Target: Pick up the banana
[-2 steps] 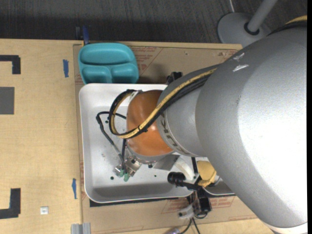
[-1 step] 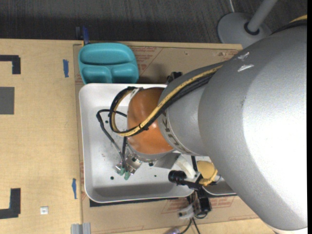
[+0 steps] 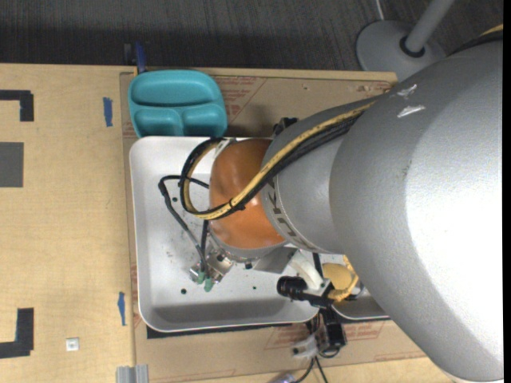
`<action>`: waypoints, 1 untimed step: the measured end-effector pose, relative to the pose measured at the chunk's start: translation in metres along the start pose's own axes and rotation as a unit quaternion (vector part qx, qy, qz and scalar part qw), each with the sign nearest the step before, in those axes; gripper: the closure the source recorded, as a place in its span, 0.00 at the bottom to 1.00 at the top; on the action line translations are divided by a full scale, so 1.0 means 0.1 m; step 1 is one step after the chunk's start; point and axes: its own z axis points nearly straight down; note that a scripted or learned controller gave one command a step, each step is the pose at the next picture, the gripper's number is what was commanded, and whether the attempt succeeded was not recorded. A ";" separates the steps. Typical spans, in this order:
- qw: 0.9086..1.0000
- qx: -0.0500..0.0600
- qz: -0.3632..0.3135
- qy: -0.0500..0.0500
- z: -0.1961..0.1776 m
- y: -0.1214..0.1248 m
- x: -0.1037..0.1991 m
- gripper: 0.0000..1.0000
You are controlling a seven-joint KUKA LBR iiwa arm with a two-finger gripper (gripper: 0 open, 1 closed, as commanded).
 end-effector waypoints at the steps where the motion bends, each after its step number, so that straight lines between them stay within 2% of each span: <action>1: 1.000 -0.001 0.001 0.000 -0.10 0.01 0.00 1.00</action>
